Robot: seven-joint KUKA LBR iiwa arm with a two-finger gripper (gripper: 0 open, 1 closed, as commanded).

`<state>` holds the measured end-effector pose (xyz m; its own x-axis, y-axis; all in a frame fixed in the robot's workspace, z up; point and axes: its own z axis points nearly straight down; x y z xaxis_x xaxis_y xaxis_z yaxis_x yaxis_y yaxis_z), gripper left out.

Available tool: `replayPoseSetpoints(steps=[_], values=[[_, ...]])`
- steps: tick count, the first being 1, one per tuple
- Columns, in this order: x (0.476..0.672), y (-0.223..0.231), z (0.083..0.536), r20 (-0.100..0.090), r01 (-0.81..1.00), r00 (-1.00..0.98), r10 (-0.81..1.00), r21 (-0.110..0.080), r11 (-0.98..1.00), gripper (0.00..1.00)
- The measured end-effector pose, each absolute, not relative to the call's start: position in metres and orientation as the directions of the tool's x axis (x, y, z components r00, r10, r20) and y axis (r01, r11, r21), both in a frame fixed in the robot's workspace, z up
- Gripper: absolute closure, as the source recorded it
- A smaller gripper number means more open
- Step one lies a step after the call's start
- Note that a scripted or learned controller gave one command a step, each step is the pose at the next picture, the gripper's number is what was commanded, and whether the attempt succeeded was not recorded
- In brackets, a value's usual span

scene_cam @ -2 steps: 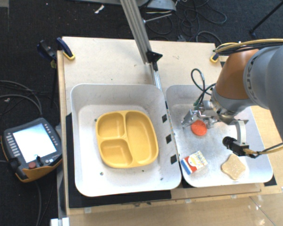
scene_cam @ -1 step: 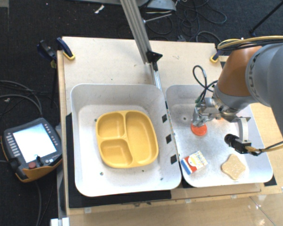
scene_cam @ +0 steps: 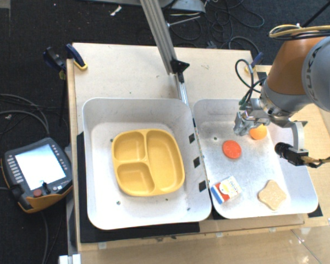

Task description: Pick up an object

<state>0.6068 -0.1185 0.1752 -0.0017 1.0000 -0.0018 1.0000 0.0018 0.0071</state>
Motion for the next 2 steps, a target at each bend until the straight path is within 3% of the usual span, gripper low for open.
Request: replayPoseSetpoints(steps=[1,2], values=[[0.6115,-0.1209,0.239,-0.002,1.0,-0.002,1.0,0.008,0.002,1.0],[0.6123,-0.1207,0.2461,-0.001,1.0,-0.002,1.0,0.003,0.002,1.0]])
